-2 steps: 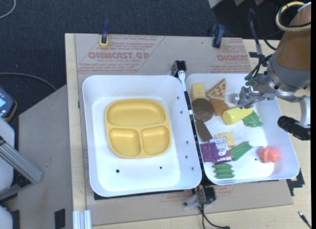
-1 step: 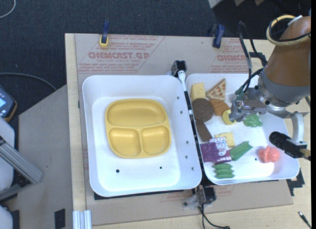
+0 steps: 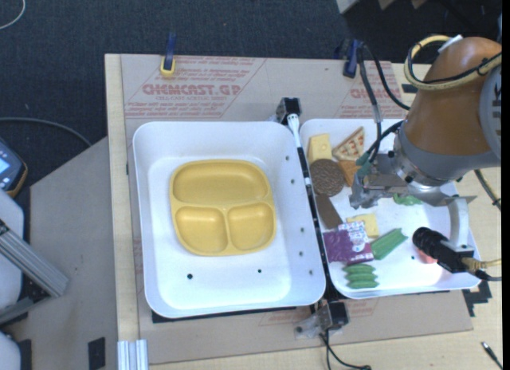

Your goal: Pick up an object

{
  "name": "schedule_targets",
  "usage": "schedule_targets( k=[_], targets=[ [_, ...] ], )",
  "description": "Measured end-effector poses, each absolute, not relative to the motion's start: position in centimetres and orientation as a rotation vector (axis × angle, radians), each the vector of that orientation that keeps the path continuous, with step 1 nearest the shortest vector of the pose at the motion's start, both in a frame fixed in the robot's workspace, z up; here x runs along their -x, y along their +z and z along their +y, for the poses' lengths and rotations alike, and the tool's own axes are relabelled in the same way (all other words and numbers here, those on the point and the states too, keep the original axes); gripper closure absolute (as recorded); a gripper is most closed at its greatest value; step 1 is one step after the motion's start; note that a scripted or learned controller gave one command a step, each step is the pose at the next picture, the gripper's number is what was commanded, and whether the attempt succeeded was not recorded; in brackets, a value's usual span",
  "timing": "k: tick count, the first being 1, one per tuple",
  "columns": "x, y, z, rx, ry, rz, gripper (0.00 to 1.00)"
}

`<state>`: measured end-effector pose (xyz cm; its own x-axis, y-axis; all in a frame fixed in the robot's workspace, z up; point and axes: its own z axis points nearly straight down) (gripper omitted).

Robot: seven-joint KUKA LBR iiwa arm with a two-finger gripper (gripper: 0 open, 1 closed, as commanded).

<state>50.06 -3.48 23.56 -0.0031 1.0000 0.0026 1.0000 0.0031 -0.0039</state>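
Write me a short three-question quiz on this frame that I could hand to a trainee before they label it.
1. True or false: the yellow divided plate lies in the right bin.
2. Which item sits nearest the front edge of the right bin? A) the green pea pod B) the brown round cookie C) the cracker wedge
3. Fill in: the purple packet lies close to the ______ wall of the right bin, next to the left bin.

Key: 1 false, it lies in the left bin. 2 A. 3 left. The arm's gripper hangs over the middle of the right bin.
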Motion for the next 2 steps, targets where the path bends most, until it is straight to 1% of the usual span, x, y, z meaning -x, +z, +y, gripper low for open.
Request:
schedule_targets(
  k=[1, 2],
  targets=[
    [-49.4, 21.6, -2.9, 2.219, 0.004, -2.217, 1.00],
    [-48.5, 23.0, -2.2, 2.221, -0.002, -2.223, 1.00]
  ],
)
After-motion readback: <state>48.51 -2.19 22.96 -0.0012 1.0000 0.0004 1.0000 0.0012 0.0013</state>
